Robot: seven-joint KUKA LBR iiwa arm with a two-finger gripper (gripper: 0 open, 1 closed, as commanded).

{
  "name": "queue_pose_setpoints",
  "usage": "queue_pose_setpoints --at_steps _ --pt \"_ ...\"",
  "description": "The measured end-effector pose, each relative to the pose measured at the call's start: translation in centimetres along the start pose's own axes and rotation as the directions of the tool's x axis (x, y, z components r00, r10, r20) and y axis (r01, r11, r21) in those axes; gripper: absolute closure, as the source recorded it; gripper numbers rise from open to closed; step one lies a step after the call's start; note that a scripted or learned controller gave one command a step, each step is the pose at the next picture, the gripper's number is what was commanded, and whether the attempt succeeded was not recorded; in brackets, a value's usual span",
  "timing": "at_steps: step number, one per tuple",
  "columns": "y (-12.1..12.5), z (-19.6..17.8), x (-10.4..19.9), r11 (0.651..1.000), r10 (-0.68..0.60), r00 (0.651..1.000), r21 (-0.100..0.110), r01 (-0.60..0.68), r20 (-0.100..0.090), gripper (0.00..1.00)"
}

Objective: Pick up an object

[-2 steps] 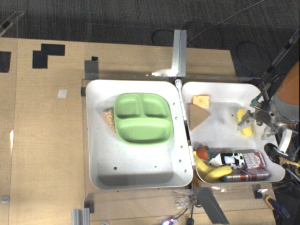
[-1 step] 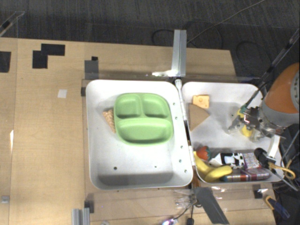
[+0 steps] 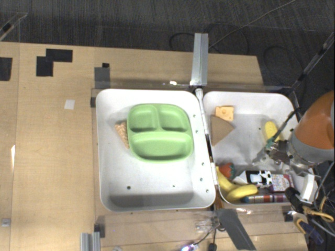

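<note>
The right bin (image 3: 246,101) holds several objects. An orange cheese wedge (image 3: 225,113) lies at its back left, with a brown triangular piece (image 3: 220,131) just in front of it. A yellow piece (image 3: 270,129) sits towards the right. Along the front lie two yellow bananas (image 3: 242,192), a red item (image 3: 225,170), a black-and-white box (image 3: 260,178) and a marker (image 3: 268,197). My gripper (image 3: 273,155) hangs low over the right side of this bin, just below the yellow piece and above the box. The arm's orange band (image 3: 318,123) is behind it.
The left bin (image 3: 152,197) holds a green divided plate (image 3: 158,132) with a tan waffle-like piece (image 3: 122,134) sticking out under its left edge. A metal post (image 3: 199,59) stands behind the divider between the bins. Cables lie at the front right (image 3: 309,218).
</note>
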State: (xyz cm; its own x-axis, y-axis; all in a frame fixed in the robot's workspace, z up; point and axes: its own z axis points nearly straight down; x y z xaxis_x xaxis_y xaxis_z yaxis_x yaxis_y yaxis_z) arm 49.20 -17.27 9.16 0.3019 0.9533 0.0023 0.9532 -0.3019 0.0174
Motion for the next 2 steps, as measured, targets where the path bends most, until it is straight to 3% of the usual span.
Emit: queue_pose_setpoints --at_steps 1,2 --pt "0.29 -1.16 0.34 1.0 -0.002 1.0 -0.006 0.002 -0.005 1.0" --pt "0.29 -1.16 0.33 1.0 -0.002 1.0 -0.006 0.002 -0.005 0.0"
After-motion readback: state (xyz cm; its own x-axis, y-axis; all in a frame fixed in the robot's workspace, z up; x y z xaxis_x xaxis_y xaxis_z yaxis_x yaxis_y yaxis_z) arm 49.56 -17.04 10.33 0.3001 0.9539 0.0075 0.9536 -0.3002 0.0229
